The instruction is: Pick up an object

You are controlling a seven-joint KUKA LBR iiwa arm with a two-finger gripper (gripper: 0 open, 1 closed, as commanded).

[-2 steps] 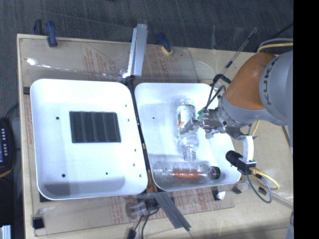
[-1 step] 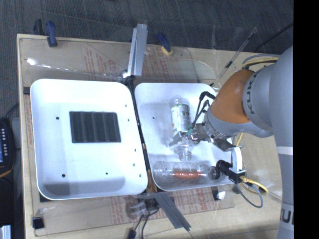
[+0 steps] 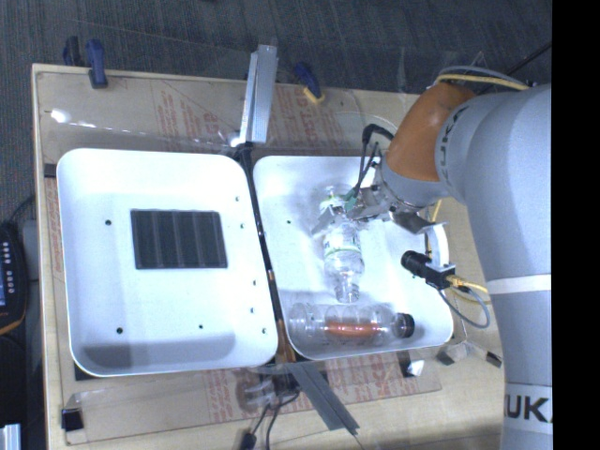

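Arm (image 3: pixel 487 186) reaches in from the right side of the tabletop (image 3: pixel 141 125), over the right bin (image 3: pixel 281 190). Pincer (image 3: pixel 342 209) is low in the middle of that bin, at the base end of a clear plastic bottle (image 3: pixel 343 256). This bottle lies with its cap pointing toward the bin's near edge. The fingers blur into the clear plastic, so I cannot tell their state. A second clear bottle (image 3: pixel 345 324), dark-capped with reddish contents, lies along the near wall, its side seemingly touching the first bottle's cap. Left bin (image 3: pixel 84 251) has a dark ribbed panel (image 3: pixel 178 239) on its floor.
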